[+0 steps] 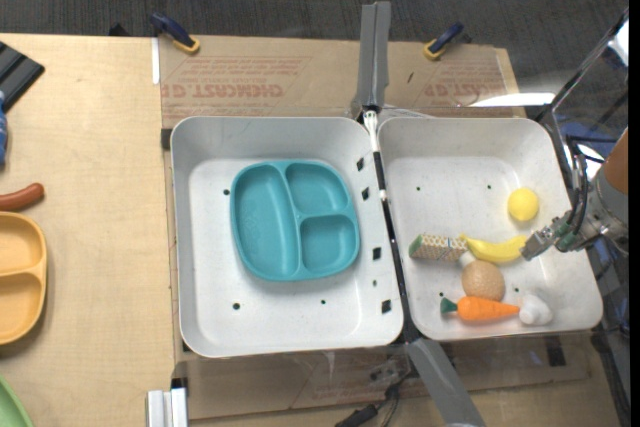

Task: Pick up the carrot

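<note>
At right bin's right wall, gripper sits low by the banana tip; fingers too small and blurred to tell their state, nothing visibly held. Carrot lies flat along the right bin front wall, touching the brown egg, white piece at its tip. Likely a light, rigid, smooth plastic toy, prone to roll; grip across the thick mid-body, near the green end.

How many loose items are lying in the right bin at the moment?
6: lemon upper right, banana mid-bin, patterned block left of it, egg below, carrot along the front wall, white piece at its right end. More may hide underneath.
</note>
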